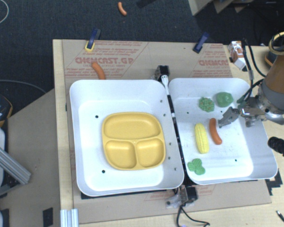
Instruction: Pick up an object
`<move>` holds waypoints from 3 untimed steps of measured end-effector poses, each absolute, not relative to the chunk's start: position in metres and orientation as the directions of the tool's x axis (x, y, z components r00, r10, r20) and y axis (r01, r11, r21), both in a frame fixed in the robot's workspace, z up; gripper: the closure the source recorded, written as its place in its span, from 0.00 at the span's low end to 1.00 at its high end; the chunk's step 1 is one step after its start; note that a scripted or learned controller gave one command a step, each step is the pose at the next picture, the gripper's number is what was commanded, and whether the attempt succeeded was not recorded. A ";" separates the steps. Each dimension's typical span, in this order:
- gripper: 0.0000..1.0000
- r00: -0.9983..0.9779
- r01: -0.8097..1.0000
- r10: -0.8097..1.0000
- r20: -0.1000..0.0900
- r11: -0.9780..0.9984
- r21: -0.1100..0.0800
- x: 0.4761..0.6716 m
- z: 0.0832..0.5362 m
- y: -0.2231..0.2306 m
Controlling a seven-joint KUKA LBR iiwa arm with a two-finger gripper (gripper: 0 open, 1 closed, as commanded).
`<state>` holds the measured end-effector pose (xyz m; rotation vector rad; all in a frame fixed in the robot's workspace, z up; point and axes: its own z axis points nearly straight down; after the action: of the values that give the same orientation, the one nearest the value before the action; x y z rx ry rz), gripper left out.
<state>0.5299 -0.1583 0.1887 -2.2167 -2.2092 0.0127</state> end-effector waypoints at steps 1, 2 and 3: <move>0.00 0.000 1.000 1.000 0.000 0.000 0.000 0.533 0.196 -0.158; 0.00 0.000 1.000 1.000 0.002 0.000 -0.006 0.536 0.152 -0.154; 0.00 0.000 1.000 1.000 0.002 0.000 -0.005 0.545 0.097 -0.154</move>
<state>0.5451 -0.1543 0.0967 -2.2176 -2.2180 0.0033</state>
